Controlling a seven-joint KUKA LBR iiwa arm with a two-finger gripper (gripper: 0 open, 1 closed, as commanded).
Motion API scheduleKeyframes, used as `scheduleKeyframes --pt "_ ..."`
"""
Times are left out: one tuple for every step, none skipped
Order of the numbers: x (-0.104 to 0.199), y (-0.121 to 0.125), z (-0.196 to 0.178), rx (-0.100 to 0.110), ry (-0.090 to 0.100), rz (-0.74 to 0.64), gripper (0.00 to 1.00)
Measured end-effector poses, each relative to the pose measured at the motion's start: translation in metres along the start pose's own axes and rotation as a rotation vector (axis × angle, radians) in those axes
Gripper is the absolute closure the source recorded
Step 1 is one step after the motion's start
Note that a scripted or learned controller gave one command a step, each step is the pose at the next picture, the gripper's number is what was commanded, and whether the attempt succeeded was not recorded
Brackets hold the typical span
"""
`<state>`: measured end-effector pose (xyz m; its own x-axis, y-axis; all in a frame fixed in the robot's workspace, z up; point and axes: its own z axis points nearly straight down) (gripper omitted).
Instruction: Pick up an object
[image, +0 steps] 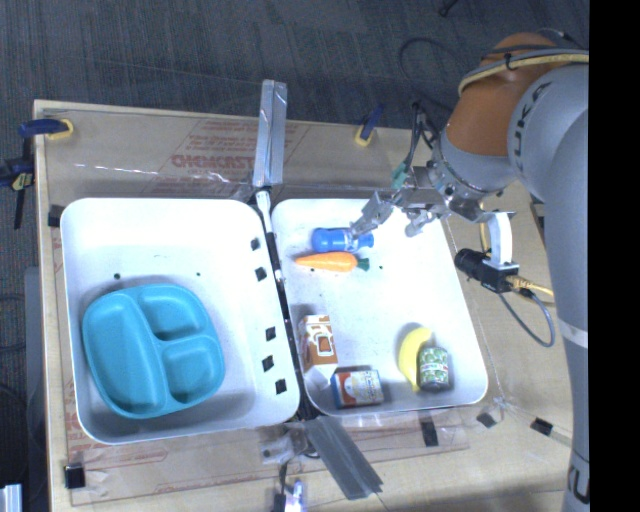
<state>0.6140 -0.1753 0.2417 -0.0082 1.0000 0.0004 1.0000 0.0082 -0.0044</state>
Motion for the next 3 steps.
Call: scheduleKeyframes --pt "0.012 0.015 0.119 0.000 0.000 0.074 0.00" --pt "0.026 0.020 0.090 -0.005 -0.002 -0.163 0.00" --pt "-0.003 0.026 0.151 0.012 0.002 -0.275 0.00"
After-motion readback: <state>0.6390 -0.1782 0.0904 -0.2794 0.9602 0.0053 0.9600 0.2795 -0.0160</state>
